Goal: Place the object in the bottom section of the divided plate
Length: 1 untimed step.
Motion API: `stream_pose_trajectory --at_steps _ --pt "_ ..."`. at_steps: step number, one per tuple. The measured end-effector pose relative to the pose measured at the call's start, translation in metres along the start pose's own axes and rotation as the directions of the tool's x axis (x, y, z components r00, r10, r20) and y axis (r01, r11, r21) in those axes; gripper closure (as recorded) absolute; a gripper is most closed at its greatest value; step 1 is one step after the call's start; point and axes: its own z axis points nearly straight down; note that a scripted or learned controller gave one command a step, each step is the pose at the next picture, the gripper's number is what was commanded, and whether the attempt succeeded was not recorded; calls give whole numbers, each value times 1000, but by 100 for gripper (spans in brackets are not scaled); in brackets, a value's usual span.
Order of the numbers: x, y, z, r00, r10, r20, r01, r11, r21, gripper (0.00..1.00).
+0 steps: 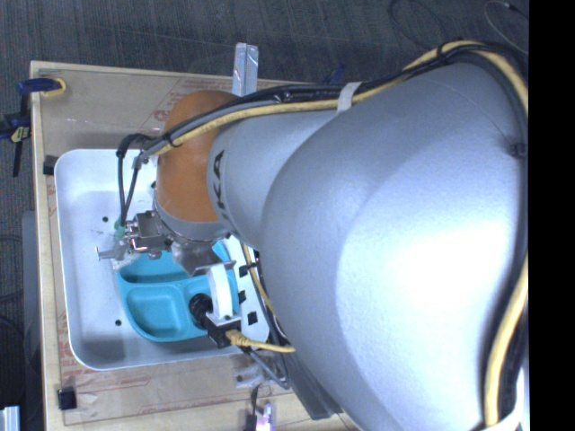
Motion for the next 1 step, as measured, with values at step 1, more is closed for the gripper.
stream_pose_trajectory --at_steps 1 --pt "0 0 0 1000 0 0 0 1000 0 0"
